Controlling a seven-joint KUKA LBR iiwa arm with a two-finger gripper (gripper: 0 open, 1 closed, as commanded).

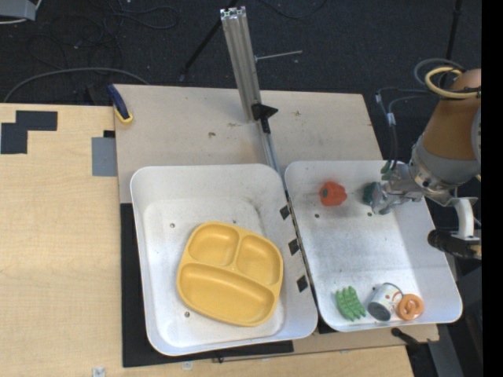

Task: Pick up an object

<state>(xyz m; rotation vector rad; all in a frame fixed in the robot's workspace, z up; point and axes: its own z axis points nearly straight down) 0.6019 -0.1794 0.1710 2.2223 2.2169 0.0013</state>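
**Arm at the right bin's upper edge, toys spread across that bin**

Camera view, from above at a slant. Two shallow white bins sit side by side on the bench. The left bin [149,210], in the lower middle of the frame, holds one thing: a yellow divided plate [230,272] lying flat toward the bin's lower right, with two small compartments along its upper side and one long compartment below them.

The right bin [354,250] holds several small objects. Near its upper left lies a red-orange tomato-like toy [333,193], rounded, with a touch of green on top. To the right of it, near the bin's upper edge, is a small dark green object [368,193], just beside the gripper; it is too small to name. Along the bin's lower edge, three things sit in a row: a bright green ridged piece [348,302] at the left, a small tin can [383,301] on its side with its dark open end facing the lower left, and an orange ring-shaped toy [409,307] touching the can on the right.

The arm comes in from the right of the frame, its orange band [452,128] above the grey wrist. The gripper [385,199] is low over the upper right part of the right bin, next to the dark green object. Whether its fingers are spread or closed cannot be told here, nor whether anything is between them.
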